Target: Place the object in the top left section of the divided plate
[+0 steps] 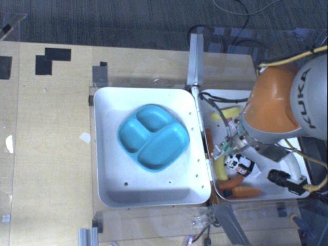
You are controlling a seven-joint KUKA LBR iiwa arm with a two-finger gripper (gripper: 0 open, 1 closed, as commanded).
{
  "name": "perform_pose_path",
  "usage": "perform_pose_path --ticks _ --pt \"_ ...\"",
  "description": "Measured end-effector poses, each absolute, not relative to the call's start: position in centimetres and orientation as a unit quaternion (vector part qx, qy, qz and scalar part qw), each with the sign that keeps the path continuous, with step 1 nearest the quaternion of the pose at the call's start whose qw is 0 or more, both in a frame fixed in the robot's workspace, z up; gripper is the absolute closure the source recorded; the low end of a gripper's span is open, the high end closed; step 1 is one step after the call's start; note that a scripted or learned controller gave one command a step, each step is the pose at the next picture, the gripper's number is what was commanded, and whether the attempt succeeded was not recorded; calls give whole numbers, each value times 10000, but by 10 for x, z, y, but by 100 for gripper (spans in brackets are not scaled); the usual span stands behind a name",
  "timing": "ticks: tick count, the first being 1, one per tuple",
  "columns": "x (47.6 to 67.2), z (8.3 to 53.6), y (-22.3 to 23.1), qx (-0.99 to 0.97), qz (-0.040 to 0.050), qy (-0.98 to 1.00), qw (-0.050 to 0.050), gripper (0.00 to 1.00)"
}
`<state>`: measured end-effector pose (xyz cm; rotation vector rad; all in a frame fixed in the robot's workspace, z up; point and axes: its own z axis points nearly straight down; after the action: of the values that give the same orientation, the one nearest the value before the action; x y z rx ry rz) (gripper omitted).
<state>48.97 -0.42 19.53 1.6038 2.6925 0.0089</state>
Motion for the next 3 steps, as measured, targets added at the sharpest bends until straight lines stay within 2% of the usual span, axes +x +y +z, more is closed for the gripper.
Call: perform_pose_path --ticks 1,2,3 --pt "492 206 -4 5109 46 8596 64 100" --pt "487 184 21 5312 8 8473 6 100" --pt "488 216 56 4963 22 8682 27 100"
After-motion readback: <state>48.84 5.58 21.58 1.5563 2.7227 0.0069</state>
